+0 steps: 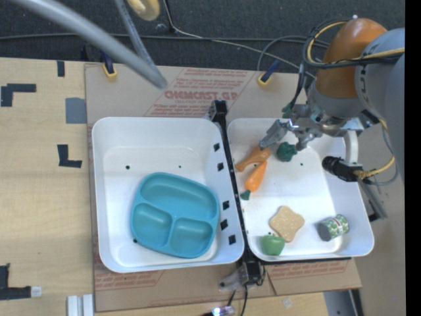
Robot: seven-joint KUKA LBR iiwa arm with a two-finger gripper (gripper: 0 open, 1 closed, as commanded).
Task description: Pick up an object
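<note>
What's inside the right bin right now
In the right bin: two carrots, a toast slice, a green apple, a small can and a dark green piece partly covered by the gripper.

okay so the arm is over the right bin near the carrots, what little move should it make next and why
Probably lower the pincer a little toward the dark green object just below it. The pincer hangs over the right bin with nothing visibly between its fingers, and that object, beside the carrots, looks like the nearest thing to grasp.
</note>
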